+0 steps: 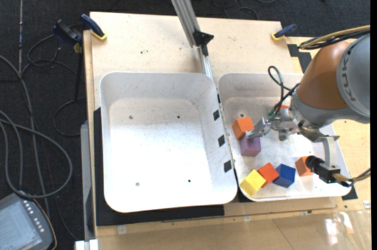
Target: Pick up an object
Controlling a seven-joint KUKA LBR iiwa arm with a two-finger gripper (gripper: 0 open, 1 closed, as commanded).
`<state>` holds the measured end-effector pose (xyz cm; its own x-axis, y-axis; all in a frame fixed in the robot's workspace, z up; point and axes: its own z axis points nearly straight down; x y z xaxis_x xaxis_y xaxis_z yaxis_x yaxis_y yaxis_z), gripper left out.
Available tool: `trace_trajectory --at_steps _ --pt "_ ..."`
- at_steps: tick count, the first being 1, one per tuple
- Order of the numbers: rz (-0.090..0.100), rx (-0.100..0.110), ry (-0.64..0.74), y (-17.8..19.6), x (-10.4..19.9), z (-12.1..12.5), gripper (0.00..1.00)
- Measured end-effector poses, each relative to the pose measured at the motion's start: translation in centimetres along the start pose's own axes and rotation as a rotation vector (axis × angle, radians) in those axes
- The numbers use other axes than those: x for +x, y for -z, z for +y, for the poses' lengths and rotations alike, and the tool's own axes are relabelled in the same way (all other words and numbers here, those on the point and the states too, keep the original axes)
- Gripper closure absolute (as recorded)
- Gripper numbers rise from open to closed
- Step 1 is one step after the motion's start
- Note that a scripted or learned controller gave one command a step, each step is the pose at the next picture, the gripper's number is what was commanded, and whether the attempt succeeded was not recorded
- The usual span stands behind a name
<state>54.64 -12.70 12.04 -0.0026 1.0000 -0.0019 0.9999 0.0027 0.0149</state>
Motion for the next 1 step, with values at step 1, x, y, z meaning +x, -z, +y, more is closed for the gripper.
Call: trace_trajectory --at_steps 1 --pt "0.0 -0.006 -0.003 1.01 -0.03 0.19 1.0"
